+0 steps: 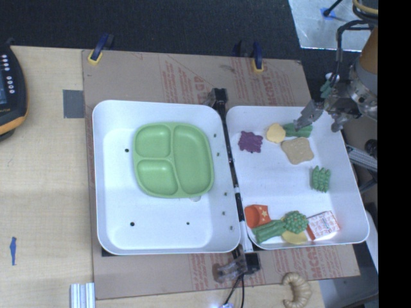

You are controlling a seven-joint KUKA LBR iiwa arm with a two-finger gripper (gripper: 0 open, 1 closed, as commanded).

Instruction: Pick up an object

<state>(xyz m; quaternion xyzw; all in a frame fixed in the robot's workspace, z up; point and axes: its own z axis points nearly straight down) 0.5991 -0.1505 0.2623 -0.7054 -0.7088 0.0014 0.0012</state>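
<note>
In the right bin I see my possible objects. A purple piece (250,141) lies at upper left, then a yellow piece (275,133) and a tan slice (297,151). A green block (320,178) lies alone at mid right. At the bottom edge, a red piece (256,215), broccoli (282,225) and a red-white packet (323,225) lie close together.

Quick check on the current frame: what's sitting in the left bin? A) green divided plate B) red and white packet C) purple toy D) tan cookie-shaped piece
A: the green divided plate lies alone in the left bin, while the purple toy, the tan piece and the red and white packet are all in the right bin.
</note>
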